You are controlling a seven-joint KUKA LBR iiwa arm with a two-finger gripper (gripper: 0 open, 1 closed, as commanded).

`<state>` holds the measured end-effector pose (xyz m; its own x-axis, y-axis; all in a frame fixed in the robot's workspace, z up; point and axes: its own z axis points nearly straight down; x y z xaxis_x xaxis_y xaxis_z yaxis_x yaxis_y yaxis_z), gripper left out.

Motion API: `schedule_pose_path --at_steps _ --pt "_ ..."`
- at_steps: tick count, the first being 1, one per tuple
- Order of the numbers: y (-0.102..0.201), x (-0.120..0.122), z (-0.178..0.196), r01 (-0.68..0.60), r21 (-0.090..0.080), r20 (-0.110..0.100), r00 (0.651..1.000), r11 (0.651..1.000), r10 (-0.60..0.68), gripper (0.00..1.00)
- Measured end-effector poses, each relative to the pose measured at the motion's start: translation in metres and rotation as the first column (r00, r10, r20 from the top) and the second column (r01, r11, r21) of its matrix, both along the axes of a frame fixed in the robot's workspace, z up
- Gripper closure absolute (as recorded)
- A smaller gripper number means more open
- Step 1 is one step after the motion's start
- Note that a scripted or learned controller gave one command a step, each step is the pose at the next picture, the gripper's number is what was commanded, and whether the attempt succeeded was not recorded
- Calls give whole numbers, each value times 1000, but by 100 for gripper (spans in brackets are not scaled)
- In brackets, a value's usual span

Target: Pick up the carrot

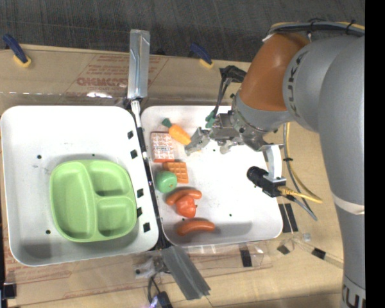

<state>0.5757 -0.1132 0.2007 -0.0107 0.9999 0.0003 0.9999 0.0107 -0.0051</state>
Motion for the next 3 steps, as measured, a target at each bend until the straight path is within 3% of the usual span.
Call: schedule_pose_path --at_steps 1,2,3 --pt "-20 56 -108 -85 -1 6 996 996 85 0" --pt "-19 55 -99 -89 0 2 996 996 89 100" --pt "111 74 -7 -179 1 6 984 984 179 100"
